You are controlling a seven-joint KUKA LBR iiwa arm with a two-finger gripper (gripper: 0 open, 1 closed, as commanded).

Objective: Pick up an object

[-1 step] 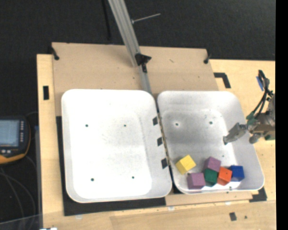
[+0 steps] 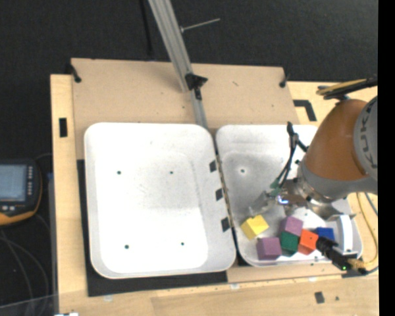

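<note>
- The hand (image 2: 268, 201) hangs low in the right bin (image 2: 250, 143), left of the arm's wrist; whether it is apart or together cannot be told.
- It holds nothing visible.
- The yellow block (image 2: 255, 226) lies just near of the hand, apart from the cluster, so probably the easiest pick.
- The purple block (image 2: 268, 247), green block (image 2: 289, 242) and orange block (image 2: 307, 241) crowd the bin's near right corner.
- The left bin (image 2: 151, 196) sits beside it on the worktop (image 2: 151, 84).
</note>
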